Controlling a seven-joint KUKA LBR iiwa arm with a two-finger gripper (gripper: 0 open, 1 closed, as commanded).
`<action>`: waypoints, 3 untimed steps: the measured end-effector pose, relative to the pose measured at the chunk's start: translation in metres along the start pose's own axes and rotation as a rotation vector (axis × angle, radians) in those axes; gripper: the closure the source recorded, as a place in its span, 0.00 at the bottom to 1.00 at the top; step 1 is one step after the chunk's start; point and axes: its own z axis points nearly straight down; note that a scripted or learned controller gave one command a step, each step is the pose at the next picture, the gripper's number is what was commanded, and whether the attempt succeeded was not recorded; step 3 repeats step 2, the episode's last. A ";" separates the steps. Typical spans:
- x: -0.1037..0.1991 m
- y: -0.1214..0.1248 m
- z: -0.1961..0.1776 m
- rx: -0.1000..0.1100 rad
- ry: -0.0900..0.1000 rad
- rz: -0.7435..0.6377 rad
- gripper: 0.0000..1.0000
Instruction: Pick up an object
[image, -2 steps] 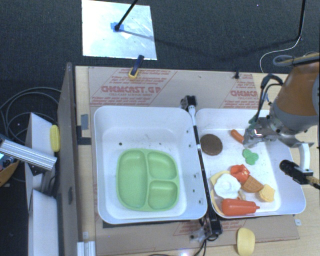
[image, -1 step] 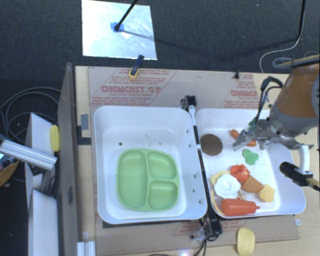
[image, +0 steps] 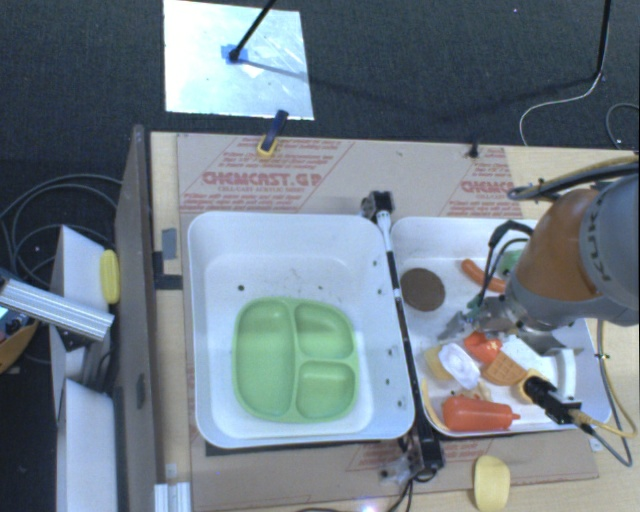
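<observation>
The grey arm with the orange band (image: 575, 265) is reached into the right-hand shallow white plastic bin (image: 440, 232), and its gripper (image: 468, 322) is seen low over the clutter just below and to the right of the flat brown round disc (image: 422, 288). How the gripper is set, spread or closed, cannot be told, as it is blurred against the items beneath it. Nothing is seen to be held.

Several candidates for the pick are gathered near that disc: a small orange-red rounded piece (image: 483, 348) and a crumpled white piece (image: 458, 363) lie below it, almost under the gripper; a tan waffle-patterned piece (image: 503, 372) lies further down and right; a long red-orange tapered vegetable toy (image: 478, 412) lies lowest of all; a slim orange stick (image: 477, 270) lies to the disc's right. The left-hand white bin (image: 215, 240), well to the disc's left, carries a pale green divided plate (image: 296, 358).

The step in hand is judged to be the descent onto a chosen item, with the grasp not yet made. A firm closure on one piece, probably the orange-red one, is called for next, followed by a straight lift; a slip is risked by the crowding.
</observation>
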 end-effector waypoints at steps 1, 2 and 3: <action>0.000 0.002 -0.016 -0.005 -0.002 -0.004 1.00; 0.082 0.028 -0.110 -0.012 0.000 -0.014 1.00; 0.082 0.028 -0.110 -0.012 0.000 -0.014 1.00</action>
